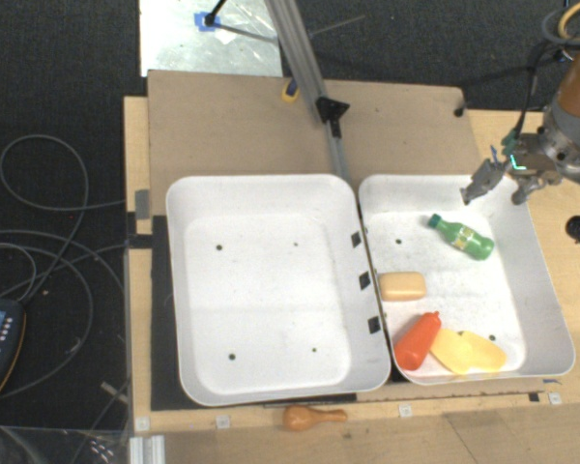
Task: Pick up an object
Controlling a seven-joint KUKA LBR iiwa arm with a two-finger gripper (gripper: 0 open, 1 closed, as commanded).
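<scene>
Nothing is picked yet: the claw (500,182) hangs spread and seemingly empty above the right bin's (551,303) far rim, the bottle (461,237) nearest.

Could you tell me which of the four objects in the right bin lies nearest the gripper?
The green bottle, lying alone toward the far side just below the gripper; the tan block, red bottle and yellow piece sit farther away.

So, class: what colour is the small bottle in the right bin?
Green bottle with a white label band, clearest in the camera view.
</scene>
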